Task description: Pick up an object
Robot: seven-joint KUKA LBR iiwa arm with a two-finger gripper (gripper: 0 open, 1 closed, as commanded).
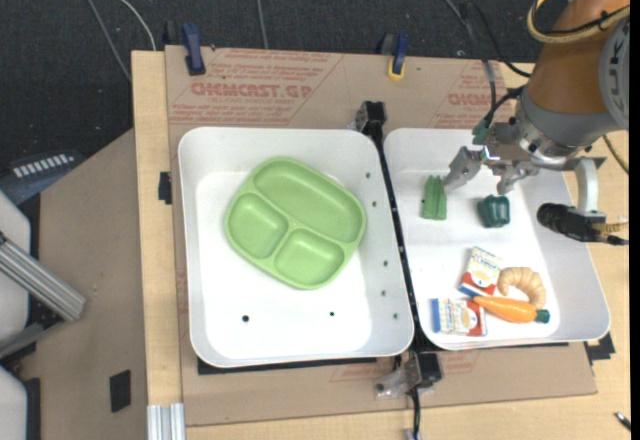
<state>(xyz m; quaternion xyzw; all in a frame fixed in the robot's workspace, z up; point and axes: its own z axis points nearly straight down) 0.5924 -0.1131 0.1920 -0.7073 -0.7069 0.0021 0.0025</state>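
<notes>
Camera view: right bin [590,313], gripper [483,175] spread wide, holding nothing
Nearest thing: dark green block [493,212], just below the fingers
Handling: probably light, rigid; pinch across its sides

A divided plate [295,222] lies in the left bin [200,258] (toy food [505,293] in the right bin [575,318]).
</notes>
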